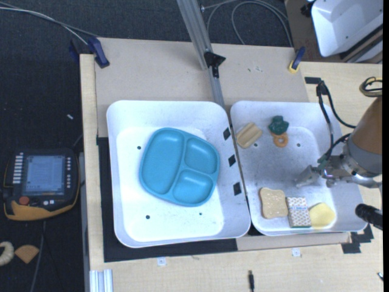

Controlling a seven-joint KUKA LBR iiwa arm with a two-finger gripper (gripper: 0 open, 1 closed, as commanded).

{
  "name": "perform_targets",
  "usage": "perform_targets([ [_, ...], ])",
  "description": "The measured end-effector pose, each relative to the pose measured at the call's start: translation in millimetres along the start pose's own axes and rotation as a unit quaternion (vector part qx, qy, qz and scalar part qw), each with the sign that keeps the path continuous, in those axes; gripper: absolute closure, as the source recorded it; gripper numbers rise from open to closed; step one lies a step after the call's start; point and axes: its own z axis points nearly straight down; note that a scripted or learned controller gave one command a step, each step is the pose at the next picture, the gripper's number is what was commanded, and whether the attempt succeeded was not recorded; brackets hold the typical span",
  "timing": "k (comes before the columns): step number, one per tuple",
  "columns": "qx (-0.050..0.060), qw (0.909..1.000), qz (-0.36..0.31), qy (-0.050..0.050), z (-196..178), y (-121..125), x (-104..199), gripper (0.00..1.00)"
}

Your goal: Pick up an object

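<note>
**Jaws low at the right bin's edge, nothing visibly held**

You have two white bins side by side on the desk point(182, 59). The left bin point(121, 117) holds a blue divided plate point(179, 166) with three compartments, lying flat near its middle.

The right bin point(304, 111) carries the loose pieces. Near its upper left lies a tan, bread-like block point(248, 135), tilted. Just to the right of that sits a small dark green object point(279, 125), with a small orange ring point(280, 140) touching or just below it. Along the bin's lower edge you see three things in a row: a toast-like slice point(273, 202), a checkered packet point(297, 212) just beside it, and a yellow lemon-like piece point(321, 215) touching the packet's right side.

The arm comes in from the right, and your jaws point(310, 175) sit low over the bin's right half, above the row of three and well apart from the green object. A grey finger point(306, 176) points left toward the bin's bare middle. You cannot tell from this angle how wide the jaws stand, and nothing is visibly between them.

A teach pendant point(41, 181) lies on the dark floor to the left of the desk.
</note>
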Motion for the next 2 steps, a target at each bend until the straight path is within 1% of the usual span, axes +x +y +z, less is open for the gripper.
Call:
perform_targets([
  [1, -0.003, 1.0, 0.0, -0.001, 30, 1, 0, 0.0],
  [2, -0.006, 1.0, 0.001, -0.004, 17, 3, -1, 1.0],
])
